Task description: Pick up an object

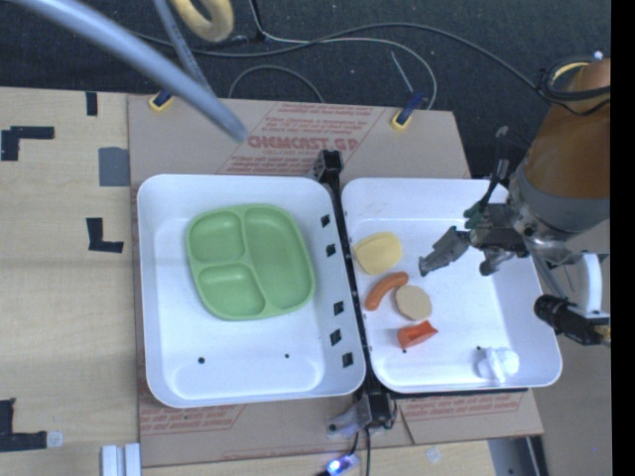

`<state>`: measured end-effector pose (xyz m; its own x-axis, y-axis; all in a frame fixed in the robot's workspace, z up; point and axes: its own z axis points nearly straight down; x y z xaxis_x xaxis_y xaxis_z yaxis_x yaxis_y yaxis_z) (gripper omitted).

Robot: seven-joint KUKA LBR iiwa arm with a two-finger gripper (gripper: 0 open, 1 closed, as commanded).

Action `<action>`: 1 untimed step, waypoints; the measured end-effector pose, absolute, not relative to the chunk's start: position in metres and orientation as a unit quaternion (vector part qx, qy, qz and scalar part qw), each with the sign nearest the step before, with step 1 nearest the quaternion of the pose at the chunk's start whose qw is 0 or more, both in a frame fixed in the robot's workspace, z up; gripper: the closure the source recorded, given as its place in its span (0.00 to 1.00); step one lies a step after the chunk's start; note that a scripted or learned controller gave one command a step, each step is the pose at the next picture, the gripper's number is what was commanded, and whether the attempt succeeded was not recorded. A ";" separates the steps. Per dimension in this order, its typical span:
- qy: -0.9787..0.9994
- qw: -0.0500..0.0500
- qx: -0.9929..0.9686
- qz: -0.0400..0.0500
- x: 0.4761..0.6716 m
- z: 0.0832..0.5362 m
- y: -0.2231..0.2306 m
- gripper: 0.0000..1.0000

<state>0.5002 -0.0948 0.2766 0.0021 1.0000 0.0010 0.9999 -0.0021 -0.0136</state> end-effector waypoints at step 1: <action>-0.707 0.001 -0.707 0.001 0.502 0.281 -0.095 0.00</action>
<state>0.5020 -0.0946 0.2813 -0.0011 1.0000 -0.0003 1.0000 0.0011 -0.0033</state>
